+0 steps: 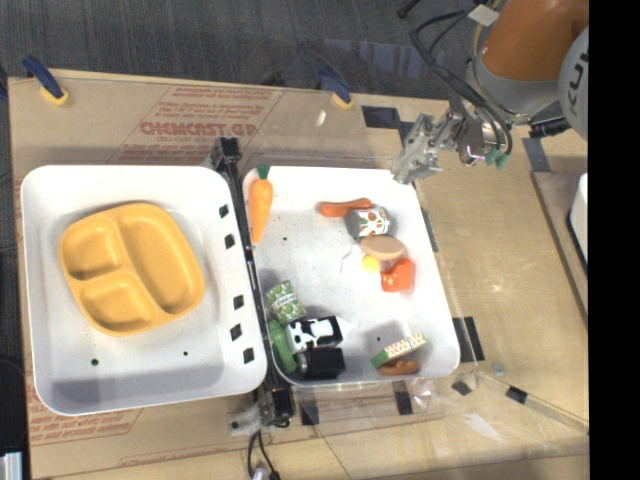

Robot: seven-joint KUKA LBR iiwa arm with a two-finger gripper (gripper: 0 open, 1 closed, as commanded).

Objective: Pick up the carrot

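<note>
The carrot (259,203), orange with a green top, lies along the left wall of the right bin (330,258), its tip pointing toward the front. My gripper (408,163) hangs over the back right corner of that bin, well to the right of the carrot and above it. Its fingers look spread a little, with nothing between them.
The right bin also holds a sausage (343,208), a small can (369,222), a red piece (398,275), a green packet (284,300), a black-and-white toy (318,336) and a hot dog (398,353). A yellow divided tray (130,266) sits in the left bin (60,368).
</note>
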